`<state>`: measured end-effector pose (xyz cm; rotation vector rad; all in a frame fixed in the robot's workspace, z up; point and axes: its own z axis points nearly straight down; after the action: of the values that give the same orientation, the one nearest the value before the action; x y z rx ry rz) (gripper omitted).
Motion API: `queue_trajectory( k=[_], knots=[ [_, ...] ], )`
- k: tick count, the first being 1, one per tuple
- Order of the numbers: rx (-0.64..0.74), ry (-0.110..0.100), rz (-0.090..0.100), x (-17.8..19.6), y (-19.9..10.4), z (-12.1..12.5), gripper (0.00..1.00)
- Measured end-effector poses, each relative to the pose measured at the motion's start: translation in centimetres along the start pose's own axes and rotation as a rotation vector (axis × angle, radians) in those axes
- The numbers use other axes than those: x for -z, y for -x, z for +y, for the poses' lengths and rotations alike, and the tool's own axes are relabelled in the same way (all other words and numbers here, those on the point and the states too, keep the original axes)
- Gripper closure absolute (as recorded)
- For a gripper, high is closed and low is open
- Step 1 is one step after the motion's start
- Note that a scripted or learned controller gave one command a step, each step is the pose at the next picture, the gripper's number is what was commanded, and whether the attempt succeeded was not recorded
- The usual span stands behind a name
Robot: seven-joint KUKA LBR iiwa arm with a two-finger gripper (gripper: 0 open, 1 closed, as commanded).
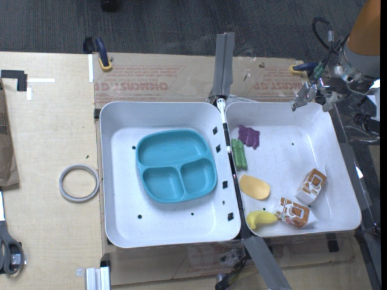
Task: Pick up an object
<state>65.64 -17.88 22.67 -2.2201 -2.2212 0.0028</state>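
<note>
Hovering over the far right corner of the right bin (284, 110), the pincer (311, 95) grips nothing; whether it is open or closed I cannot tell. All candidates lie below it and to its left in the view. Nearest is a purple piece (248, 136), with a green piece (240, 153) just beside it against the divider. Farther down sit a yellow oval piece (254, 187), a yellow banana-like piece (261, 220) and two printed packets (303, 200). The toy foods look light, stiff and smooth, so probably slippery; squeezing across the narrow width seems safest. The packets look crinkly and soft, likely harder to pinch. A blue divided tray (176, 165) rests in the left bin (115, 180), well apart.
</note>
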Motion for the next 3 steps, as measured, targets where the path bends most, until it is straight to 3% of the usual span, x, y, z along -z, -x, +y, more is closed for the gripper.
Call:
queue_trajectory(
  k=[1, 2, 3],
  knots=[
    [0.041, 0.000, 0.000, -8.6, -7.1, -1.3, 0.00],
    [0.229, -0.001, 0.001, -13.6, -7.0, -10.2, 0.00],
    [0.370, 0.001, 0.001, -13.6, -3.8, -17.9, 0.00]
  ],
)
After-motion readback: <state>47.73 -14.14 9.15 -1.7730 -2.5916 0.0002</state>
